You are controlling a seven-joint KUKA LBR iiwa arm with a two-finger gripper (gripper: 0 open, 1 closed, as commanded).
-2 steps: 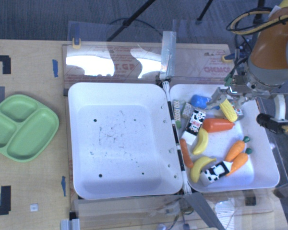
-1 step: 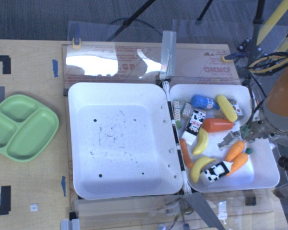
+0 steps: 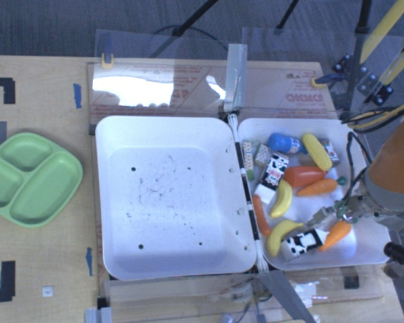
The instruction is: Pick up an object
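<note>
Two shallow white bins sit side by side on the wooden bench. The left bin (image 3: 168,194) holds nothing but scuff marks. The right bin (image 3: 363,251) is crowded with toys: a blue ball (image 3: 281,142) at the far end, a yellow banana (image 3: 316,151) beside it, a black-and-white cow carton (image 3: 275,170), a red pepper (image 3: 303,175) touching an orange carrot (image 3: 318,188), two more bananas (image 3: 281,200) (image 3: 281,234) nearer the front, a second cow-patterned piece (image 3: 304,242) and another carrot (image 3: 337,234). The gripper (image 3: 337,214) hangs low over that front carrot, at the bin's right side. I can't tell from here how its tip is set. A green divided plate (image 3: 30,179) lies well apart at left.
</note>
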